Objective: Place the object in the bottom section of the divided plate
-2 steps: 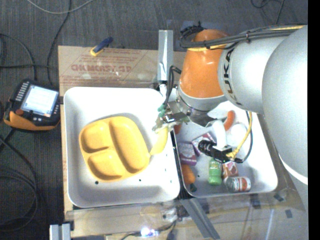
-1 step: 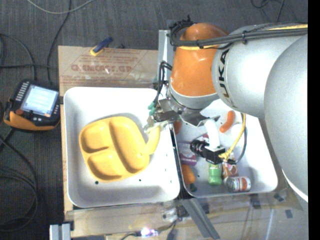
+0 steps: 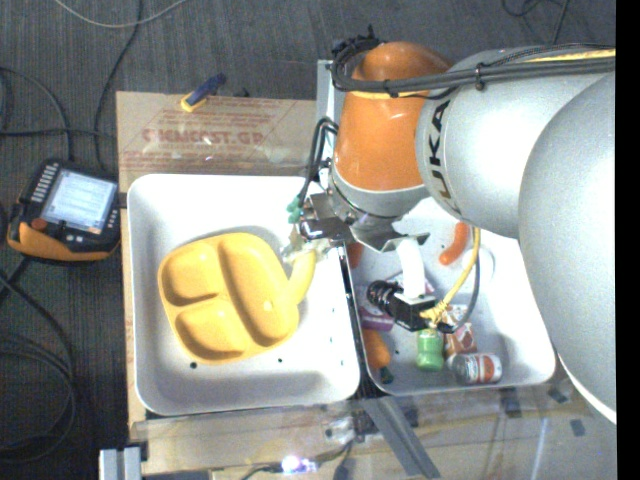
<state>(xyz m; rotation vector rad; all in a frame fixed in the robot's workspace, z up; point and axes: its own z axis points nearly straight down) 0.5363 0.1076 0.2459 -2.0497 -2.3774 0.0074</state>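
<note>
A yellow divided plate (image 3: 228,293) with three sections lies in the left bin (image 3: 150,368). Its bottom section (image 3: 215,330) has nothing in it. My gripper (image 3: 299,251) hangs at the plate's right rim, below the orange wrist band. It is shut on the top end of a pale yellow banana (image 3: 303,278). The banana hangs downward over the plate's right edge, beside the large right section.
In the right bin (image 3: 535,353) lie an orange carrot-like piece (image 3: 454,244), a green bottle (image 3: 430,352), a tin can (image 3: 476,369), a small red-and-white can (image 3: 458,339), an orange item (image 3: 375,349) and a purple item (image 3: 374,320). A teach pendant (image 3: 65,211) sits at the far left.
</note>
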